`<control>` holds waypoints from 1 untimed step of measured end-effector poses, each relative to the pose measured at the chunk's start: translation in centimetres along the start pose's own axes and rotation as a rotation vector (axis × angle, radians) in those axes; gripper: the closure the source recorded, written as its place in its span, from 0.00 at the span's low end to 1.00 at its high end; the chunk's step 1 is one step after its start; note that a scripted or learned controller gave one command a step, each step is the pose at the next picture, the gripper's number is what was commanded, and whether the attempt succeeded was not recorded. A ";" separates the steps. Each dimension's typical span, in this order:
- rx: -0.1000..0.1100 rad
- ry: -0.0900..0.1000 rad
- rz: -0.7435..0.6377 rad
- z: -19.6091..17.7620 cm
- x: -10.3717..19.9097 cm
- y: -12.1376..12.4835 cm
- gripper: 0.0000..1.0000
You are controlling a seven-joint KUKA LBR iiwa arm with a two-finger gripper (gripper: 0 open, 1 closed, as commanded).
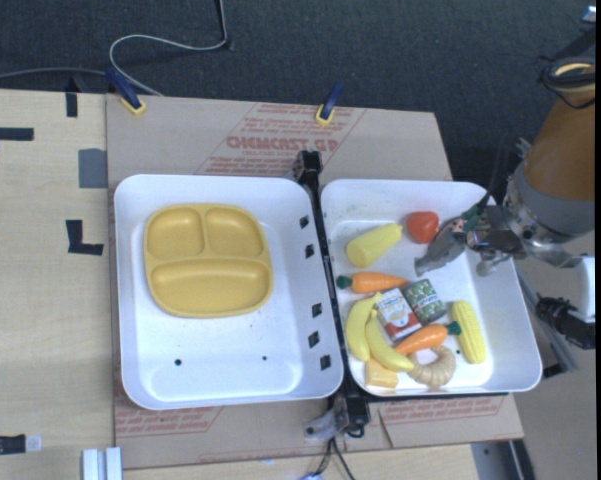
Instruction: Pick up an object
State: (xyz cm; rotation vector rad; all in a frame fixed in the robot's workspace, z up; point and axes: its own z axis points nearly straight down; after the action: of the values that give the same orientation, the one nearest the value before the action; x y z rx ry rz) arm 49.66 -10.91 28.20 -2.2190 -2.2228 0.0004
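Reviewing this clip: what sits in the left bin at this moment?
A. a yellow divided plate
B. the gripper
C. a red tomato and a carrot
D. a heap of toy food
A: the yellow divided plate lies in the left bin, while the toy food such as the bananas and the gripper are over in the right bin.

Both bins (220,388) look like smooth, slightly glossy white plastic. The yellow divided tray (208,260) is matte plastic. The play food, like the bananas (365,336) and tomato (422,226), has a soft plastic sheen. The sheet (270,138) underneath is plain matte cardboard, and the counter (30,288) looks like pale wood.
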 end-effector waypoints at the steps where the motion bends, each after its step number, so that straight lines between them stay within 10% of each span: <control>1: 0.004 0.001 0.001 10.7 -3.3 3.0 0.00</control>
State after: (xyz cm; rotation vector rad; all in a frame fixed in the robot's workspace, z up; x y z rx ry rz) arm 52.69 -14.20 17.52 -2.2183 -2.2191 0.0040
